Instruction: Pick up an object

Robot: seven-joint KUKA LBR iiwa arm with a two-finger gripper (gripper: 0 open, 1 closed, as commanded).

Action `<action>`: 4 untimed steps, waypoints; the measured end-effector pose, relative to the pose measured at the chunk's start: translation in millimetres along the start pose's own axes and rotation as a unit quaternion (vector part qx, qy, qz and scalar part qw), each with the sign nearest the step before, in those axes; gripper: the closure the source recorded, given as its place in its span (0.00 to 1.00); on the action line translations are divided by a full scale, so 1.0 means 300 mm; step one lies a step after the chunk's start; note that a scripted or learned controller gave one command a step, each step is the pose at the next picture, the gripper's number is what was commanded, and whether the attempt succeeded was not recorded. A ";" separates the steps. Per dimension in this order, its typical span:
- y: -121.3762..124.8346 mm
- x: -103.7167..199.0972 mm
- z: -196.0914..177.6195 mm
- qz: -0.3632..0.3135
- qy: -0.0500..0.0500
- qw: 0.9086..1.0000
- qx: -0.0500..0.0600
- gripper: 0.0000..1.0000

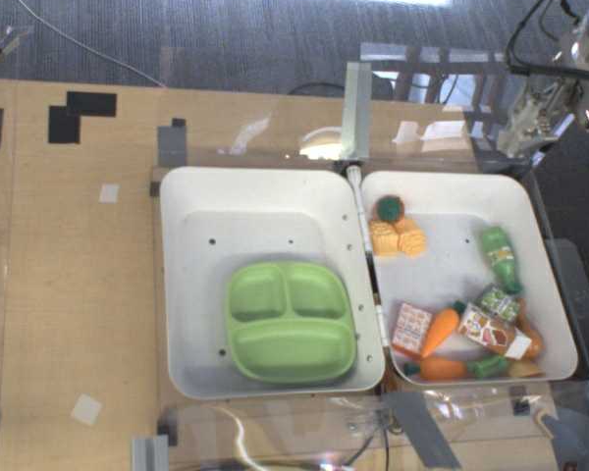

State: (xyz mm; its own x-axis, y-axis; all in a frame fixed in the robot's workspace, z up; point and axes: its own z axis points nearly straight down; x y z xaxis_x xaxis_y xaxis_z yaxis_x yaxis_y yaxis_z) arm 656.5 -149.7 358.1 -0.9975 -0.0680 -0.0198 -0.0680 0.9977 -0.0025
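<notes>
So the risk I see here is the clutter — most of the toys are jammed into the near corner of the right shallow white bin [530, 214]. The orange plastic carrot [439, 331], the red-and-white little carton [410, 329] and the juice-box-looking carton [492, 333] are touching or overlapping, so a grab there could easily pinch two things or just shove them into the wall. The green plastic bottle [499, 257] and the yellow corn-like piece [397, 237] lie more apart, probably safer picks.

The gripper [532, 116] hangs up past the far right corner of that bin, outside it, well apart from everything — can't tell how its jaws are set. The left white bin [191, 263] just has a light green divided plastic plate [291, 321].
</notes>
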 end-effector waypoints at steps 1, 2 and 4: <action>-0.004 -0.004 -0.038 0.000 -0.004 1.000 0.001 1.00; -0.178 0.203 0.141 -0.087 0.006 0.996 -0.001 1.00; 0.017 -0.052 0.069 -0.110 0.003 0.994 -0.002 1.00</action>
State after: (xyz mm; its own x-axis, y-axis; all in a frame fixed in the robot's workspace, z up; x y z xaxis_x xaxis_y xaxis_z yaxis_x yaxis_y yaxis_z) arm 672.1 -143.5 337.7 -0.9585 -0.2848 -0.0127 -0.2848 0.9586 -0.0020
